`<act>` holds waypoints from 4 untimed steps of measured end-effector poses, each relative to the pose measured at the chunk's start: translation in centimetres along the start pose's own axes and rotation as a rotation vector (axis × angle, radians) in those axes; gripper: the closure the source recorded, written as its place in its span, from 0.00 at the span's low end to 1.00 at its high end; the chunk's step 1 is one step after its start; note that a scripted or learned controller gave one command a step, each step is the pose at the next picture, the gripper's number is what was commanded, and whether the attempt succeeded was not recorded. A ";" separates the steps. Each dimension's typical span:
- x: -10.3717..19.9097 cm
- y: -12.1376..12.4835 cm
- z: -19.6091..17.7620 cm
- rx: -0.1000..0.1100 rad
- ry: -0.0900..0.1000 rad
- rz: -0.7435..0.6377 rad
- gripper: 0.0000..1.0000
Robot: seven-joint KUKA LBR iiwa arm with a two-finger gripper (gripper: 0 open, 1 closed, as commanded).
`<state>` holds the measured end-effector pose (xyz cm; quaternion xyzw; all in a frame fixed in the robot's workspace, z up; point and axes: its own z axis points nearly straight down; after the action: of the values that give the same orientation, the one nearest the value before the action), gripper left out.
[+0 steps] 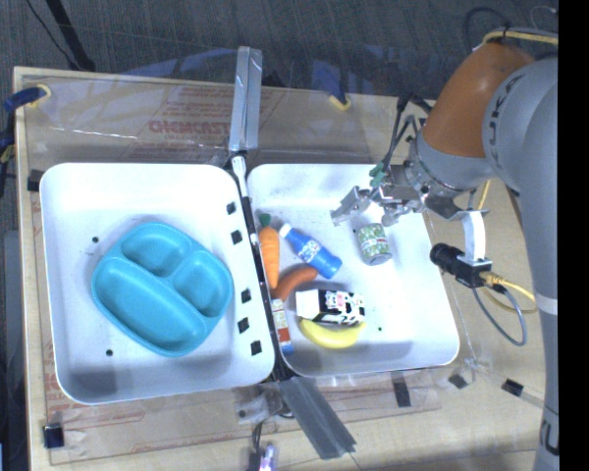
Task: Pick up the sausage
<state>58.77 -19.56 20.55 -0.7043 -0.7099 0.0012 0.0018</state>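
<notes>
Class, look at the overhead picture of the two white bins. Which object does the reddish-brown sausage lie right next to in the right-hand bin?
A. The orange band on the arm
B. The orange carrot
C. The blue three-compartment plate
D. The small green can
B: the reddish-brown curved sausage lies against the lower end of the orange carrot near the left wall of the right-hand white bin, while the blue divided plate sits in the other bin.
</notes>
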 end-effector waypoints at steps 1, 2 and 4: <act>0.1 0.1 -1.0 0.001 0.001 -0.006 1.00; 5.5 -5.7 -7.8 -0.003 0.000 0.008 1.00; 9.4 -5.5 -10.3 -0.005 -0.002 0.090 1.00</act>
<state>53.26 -10.17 30.86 -0.7357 -0.6774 0.0002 -0.0008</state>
